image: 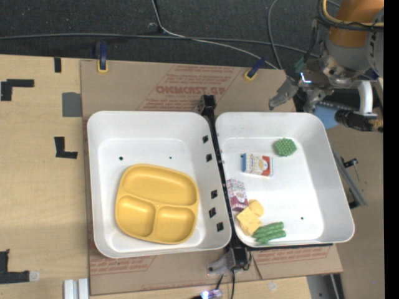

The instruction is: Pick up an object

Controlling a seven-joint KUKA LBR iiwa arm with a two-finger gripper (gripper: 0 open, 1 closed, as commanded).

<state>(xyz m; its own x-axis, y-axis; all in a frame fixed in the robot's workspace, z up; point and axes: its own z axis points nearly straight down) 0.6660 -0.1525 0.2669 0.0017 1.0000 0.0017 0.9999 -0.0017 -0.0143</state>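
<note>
The right bin (324,185) holds several small items: a round green piece (285,147), a white and red carton (256,164), a purple wrapper (237,193), a yellow cheese wedge (250,218) and green bean pods (269,232). My gripper (294,100) hangs above the far rim of the right bin, up and to the right of the round green piece. Its fingers are spread open with nothing between them.
A yellow three-compartment plate (156,203) lies in the left bin (100,167). Black clips run along the divider (215,167) between the bins. Cables (187,36) cross the dark surface behind the bench.
</note>
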